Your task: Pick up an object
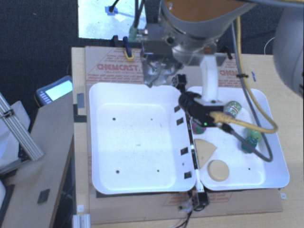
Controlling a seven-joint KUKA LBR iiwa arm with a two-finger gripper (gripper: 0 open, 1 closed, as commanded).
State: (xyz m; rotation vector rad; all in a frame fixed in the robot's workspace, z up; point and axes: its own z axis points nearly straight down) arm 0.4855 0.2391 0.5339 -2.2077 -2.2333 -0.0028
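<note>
Approach step, nothing grasped. Gripper (159, 75) hangs above the far rim of the left bin (135, 141); jaw state cannot be told. Round wooden disc (218, 170) lies in the right bin (273, 167), near its front. Next: shift over disc, descend.

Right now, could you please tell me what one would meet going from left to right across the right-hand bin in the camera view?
Tan wedge-shaped piece → round tan disc → green-labelled can → teal-green bottle.
</note>
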